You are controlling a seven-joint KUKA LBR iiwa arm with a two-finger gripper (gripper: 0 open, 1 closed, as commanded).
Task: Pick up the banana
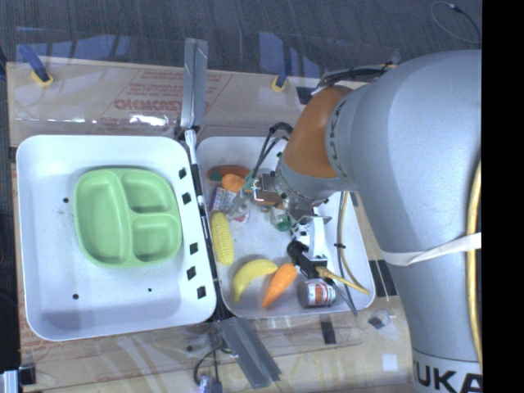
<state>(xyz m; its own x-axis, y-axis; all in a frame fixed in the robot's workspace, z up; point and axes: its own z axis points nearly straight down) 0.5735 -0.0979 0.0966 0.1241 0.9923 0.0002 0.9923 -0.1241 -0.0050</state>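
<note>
- The banana (252, 275) lies in the right bin (255, 240), close to its near wall, curved and resting flat on the white floor.
- A carrot (280, 283) lies slantwise just to the banana's right, so close that the two look to be touching.
- A corn cob (221, 237) lies along the bin's left wall, its lower end just beside the banana.
- A small can (316, 294) lies on its side in the near right corner, past the carrot.
- At the far end of that bin sits an orange and brownish item (232, 177) that I can't name.
- The grey arm reaches in from the right, and its claw (260, 191) hangs over the far half of the bin, clear of the banana. I cannot tell whether the claw is open or closed.
- The left bin (49, 219) beside it on the desk (82, 97) holds a green divided plate (128, 211).
</note>
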